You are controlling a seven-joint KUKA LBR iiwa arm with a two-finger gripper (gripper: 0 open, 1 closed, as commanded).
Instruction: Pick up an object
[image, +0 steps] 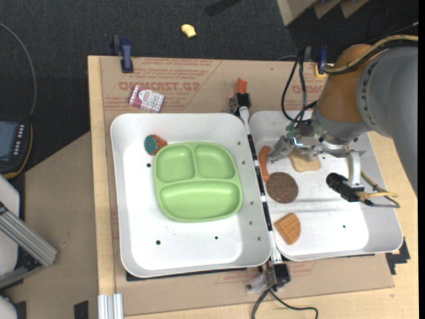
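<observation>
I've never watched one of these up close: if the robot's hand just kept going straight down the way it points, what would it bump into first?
Most likely the pale tan piece lying in the right bin. The hand hangs right above it, pointing down, though height is hard to judge from this slanted view.

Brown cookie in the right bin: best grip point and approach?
The brown cookie lies flat, a round disc, so come straight down and pinch across its width. Close the fingers top-to-bottom in the view: the orange carrot piece crowds its left edge by the bin wall.
</observation>
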